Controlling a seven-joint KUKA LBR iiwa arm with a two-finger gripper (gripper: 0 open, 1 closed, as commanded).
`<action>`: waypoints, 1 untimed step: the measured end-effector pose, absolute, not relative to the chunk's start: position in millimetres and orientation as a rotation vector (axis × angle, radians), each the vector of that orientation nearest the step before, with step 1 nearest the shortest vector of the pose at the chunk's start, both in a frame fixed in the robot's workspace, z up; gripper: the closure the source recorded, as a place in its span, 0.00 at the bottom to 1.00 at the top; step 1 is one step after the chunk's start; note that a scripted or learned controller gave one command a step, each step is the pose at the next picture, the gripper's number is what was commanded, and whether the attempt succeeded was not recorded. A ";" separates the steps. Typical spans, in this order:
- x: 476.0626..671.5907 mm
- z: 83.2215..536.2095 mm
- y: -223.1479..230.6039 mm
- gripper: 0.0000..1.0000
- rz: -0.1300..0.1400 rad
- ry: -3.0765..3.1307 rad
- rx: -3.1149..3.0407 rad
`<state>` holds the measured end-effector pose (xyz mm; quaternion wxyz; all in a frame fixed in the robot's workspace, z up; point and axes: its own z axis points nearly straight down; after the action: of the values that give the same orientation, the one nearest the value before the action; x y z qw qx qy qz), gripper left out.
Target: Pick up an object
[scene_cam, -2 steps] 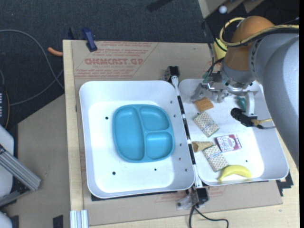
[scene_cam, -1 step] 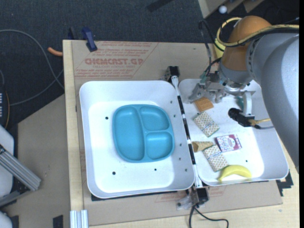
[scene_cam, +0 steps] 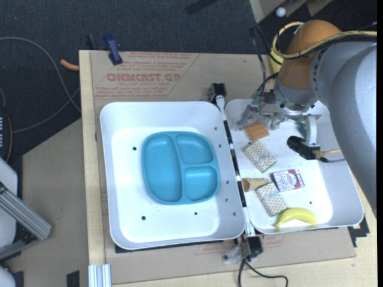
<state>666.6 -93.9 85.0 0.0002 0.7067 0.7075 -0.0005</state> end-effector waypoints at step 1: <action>666.6 85.0 -92.9 0.00 -0.002 2.222 2.220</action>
<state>666.6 -92.9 85.0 0.0001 0.7067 0.7075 -0.0006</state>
